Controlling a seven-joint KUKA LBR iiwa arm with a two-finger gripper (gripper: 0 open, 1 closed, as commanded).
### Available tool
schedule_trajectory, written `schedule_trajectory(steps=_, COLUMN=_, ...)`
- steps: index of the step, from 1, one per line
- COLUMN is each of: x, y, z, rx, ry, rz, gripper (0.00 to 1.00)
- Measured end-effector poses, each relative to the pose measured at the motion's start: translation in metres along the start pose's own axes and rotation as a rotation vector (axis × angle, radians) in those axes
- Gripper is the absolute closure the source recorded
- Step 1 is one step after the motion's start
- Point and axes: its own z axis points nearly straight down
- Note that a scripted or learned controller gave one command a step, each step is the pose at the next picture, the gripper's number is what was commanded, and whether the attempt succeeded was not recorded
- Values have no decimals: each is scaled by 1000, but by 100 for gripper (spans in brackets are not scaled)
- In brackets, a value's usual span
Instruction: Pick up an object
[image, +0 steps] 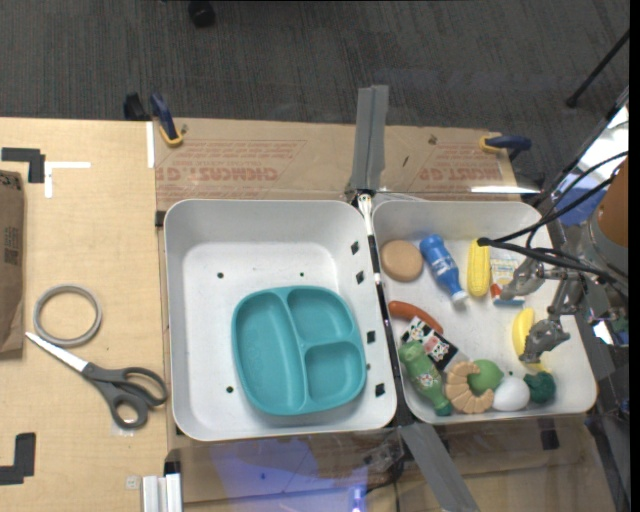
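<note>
Clutter of toy food fills the right white bin (560, 215), while the left white bin (190, 300) holds a teal plastic divided plate (299, 349) with three compartments. The two-finger gripper (535, 318) hangs over the right side of the right bin, its metal fingers spread apart with nothing between them, one near a small white card (503, 270) and the other just above a yellow plastic banana (522, 330). That banana lies short and curved near the bin's right wall. Further left, a yellow toy corn cob (478, 267) stands lengthwise beside a blue plastic bottle with a white cap (440, 264), and a round tan bread roll (402, 260) sits near the divider. Below these lie a red-orange toy sausage (415, 314), a black-and-white patterned box (430, 345), a green toy bottle (425, 378), a tan ridged pastry (466, 388), a green round toy (487, 376), a white egg-shaped toy (511, 394) and a dark green small toy (540, 387), crowded along the near wall. On the wooden bench to the left rest grey-handled scissors (105, 380) and a roll of clear tape (67, 314).
</note>
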Motion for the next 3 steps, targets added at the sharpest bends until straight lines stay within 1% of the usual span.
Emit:
schedule_trajectory(steps=1, x=-61, y=-16, z=84, rx=0, ry=0, rz=52, gripper=0)
schedule_trajectory(steps=2, x=-112, y=-2, z=147, rx=1, ry=-2, rz=11, gripper=0)
schedule_trajectory(steps=3, x=-143, y=48, z=147, rx=0, ry=-4, rz=96, gripper=0)
